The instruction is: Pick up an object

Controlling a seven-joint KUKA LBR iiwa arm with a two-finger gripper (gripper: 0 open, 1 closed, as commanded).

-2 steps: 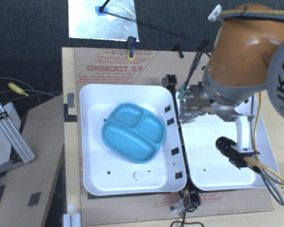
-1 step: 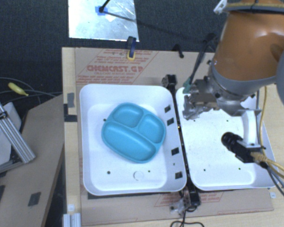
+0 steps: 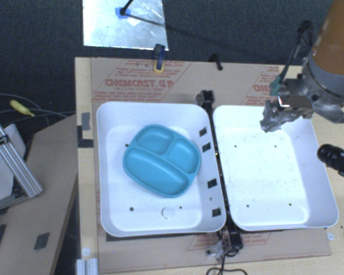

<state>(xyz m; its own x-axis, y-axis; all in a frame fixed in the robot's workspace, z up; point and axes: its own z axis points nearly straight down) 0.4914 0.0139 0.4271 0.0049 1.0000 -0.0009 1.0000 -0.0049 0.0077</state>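
Observation:
A blue divided plate [image 3: 161, 160] with three compartments lies in the middle of the left white bin [image 3: 112, 211]. My gripper [image 3: 272, 122] hangs over the upper right part of the right white bin [image 3: 309, 211], well away from the plate. Nothing shows between its fingers, and I cannot make out how far apart they stand.
The two bins sit side by side on a cardboard sheet [image 3: 137, 79], joined by a black-clipped seam [image 3: 212, 165]. A metal plate [image 3: 125, 16] lies on the dark floor beyond. An aluminium frame [image 3: 11, 165] stands at the left.

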